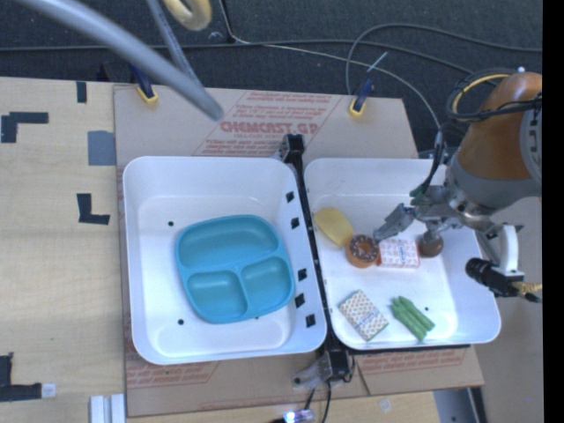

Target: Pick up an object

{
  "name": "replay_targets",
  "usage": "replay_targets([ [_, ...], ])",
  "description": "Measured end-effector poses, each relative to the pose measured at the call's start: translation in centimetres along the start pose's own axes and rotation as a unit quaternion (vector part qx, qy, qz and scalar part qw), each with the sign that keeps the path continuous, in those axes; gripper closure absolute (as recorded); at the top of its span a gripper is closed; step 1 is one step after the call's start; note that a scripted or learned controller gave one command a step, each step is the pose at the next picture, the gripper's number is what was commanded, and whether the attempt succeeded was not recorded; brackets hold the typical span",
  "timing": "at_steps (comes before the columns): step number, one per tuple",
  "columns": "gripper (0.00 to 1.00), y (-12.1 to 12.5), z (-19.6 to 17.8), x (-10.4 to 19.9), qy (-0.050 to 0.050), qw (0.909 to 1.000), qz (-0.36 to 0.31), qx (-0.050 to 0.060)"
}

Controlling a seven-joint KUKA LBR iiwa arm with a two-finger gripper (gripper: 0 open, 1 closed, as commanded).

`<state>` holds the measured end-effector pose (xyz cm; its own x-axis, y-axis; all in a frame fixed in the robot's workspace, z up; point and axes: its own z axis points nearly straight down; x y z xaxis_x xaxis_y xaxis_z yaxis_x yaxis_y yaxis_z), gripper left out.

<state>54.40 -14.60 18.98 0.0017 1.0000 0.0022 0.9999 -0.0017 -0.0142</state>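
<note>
My gripper [407,238] hangs low over the right bin [471,320], reaching in from the right, and its two fingers are spread open. Nothing is held between them. Just below it lies a white packet with red print [398,254]. A brown doughnut [361,251] touches the packet's left side, and a yellow object [334,225] lies up and left of that. A small brown thing [430,246] sits under the right finger; I cannot tell what it is. Nearer the front edge lie a patterned box [363,314] and green beans [412,316].
The left bin [145,236] holds a blue divided plate [233,267]. A black divider with clips [304,236] runs between the bins. Cables loop above the right bin, and a grey pole [115,33] crosses the top left.
</note>
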Motion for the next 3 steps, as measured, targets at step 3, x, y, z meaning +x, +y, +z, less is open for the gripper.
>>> replay_targets([
  [3,0.0,0.9,10.1,0.4,-0.002,0.9999,-0.002,-0.01],
])
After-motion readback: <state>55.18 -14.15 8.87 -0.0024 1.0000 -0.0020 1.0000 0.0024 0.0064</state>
